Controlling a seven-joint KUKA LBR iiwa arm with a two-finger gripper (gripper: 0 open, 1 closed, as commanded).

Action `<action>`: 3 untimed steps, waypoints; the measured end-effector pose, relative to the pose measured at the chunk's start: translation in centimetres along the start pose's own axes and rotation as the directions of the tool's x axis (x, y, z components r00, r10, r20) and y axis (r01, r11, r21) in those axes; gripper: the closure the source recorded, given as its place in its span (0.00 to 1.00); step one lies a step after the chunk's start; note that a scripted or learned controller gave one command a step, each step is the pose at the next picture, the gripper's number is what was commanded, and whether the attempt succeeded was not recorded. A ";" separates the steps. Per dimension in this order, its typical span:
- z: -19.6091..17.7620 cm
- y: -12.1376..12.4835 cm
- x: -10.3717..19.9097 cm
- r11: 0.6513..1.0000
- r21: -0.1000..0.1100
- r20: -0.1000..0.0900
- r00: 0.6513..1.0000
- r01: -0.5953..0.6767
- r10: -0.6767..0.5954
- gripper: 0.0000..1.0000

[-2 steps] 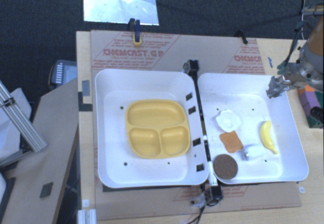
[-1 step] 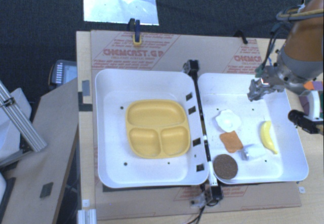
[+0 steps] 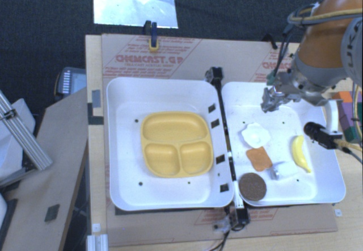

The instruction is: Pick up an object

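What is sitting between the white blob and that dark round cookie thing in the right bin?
An orange toast-like piece lies between the white item and brown disc, camera view.

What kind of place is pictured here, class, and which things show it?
Probably a robotics lab test bench: a robot arm with its tool over two white bins, toy food like a banana, and a yellow tray.

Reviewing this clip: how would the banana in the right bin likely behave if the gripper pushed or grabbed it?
The banana is curved and lying flat, so a push would probably spin it rather than roll it. Its smooth, glossy look suggests light plastic that may slip. It lies near the right bin wall, which could crowd a grasp.
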State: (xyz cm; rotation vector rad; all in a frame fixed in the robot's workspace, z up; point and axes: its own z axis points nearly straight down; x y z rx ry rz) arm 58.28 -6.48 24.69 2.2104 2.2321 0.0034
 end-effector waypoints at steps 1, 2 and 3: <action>0.6 0.8 6.4 1.000 0.000 -0.001 1.000 0.001 -0.001 1.00; 2.1 1.3 11.9 1.000 0.001 0.000 1.000 0.000 0.000 1.00; 2.1 2.4 16.3 1.000 -0.001 -0.001 1.000 0.000 0.000 1.00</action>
